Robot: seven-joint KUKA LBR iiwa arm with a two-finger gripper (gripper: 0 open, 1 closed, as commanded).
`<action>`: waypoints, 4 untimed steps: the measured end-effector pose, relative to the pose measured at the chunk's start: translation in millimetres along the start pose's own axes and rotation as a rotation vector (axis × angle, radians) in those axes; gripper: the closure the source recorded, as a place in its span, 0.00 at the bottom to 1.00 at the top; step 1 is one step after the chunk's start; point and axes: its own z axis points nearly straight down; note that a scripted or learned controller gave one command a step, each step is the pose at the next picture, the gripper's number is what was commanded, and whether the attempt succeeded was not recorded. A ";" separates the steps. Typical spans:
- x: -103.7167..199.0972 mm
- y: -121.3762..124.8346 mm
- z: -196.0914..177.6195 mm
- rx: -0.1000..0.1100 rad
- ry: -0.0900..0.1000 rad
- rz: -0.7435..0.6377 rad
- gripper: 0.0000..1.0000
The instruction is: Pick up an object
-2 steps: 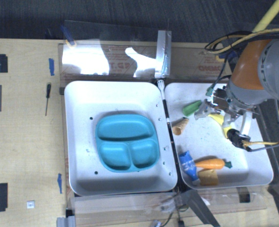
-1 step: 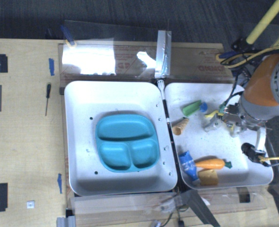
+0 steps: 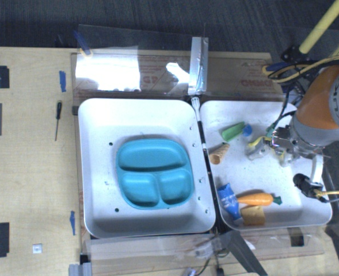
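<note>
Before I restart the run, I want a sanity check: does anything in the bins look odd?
Nothing stands out. The blue tray lies flat in the left bin; the carrot, cone and green piece lie loose in the right bin.

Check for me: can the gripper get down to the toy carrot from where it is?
Probably yes. The toy carrot lies uncovered near the right bin's front wall, though a blue wrapper and tan block crowd it.
</note>
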 end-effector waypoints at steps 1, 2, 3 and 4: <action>-4.1 -12.3 -64.0 -0.004 -0.001 0.060 0.00; -4.0 -13.7 -61.5 0.002 -0.001 0.060 0.00; -10.6 11.8 -0.1 -0.001 0.001 0.139 0.00; -16.8 31.6 -1.0 0.006 0.014 0.072 0.00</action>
